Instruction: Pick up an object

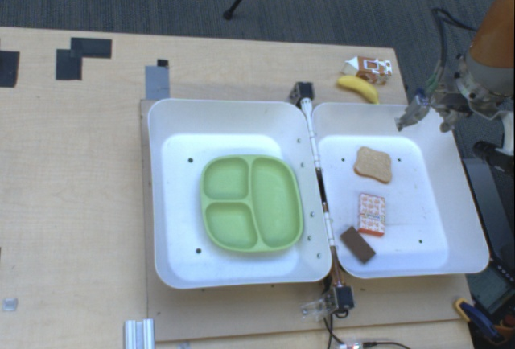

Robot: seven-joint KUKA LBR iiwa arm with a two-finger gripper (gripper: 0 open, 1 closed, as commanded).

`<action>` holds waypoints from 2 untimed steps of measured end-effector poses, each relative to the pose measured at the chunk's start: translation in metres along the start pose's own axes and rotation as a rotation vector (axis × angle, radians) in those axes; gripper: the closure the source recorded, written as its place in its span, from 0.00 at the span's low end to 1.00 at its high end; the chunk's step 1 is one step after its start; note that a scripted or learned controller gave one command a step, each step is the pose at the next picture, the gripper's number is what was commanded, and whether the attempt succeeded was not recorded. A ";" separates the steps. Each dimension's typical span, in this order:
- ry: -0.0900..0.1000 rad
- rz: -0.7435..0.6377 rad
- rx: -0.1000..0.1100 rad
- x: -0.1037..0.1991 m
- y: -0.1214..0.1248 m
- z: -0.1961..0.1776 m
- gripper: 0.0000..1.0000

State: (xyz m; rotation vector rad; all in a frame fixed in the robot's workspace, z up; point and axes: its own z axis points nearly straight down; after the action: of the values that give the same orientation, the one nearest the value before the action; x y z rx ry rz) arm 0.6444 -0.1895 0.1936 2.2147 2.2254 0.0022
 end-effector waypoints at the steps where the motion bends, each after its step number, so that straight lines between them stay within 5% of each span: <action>1: 0.000 0.000 -0.002 -0.012 -0.085 0.100 0.00; 2: 0.000 -0.003 -0.004 -0.012 -0.084 0.090 1.00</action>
State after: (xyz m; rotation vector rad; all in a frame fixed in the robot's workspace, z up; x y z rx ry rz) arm 0.5603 -0.2015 0.1036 2.2096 2.2259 0.0065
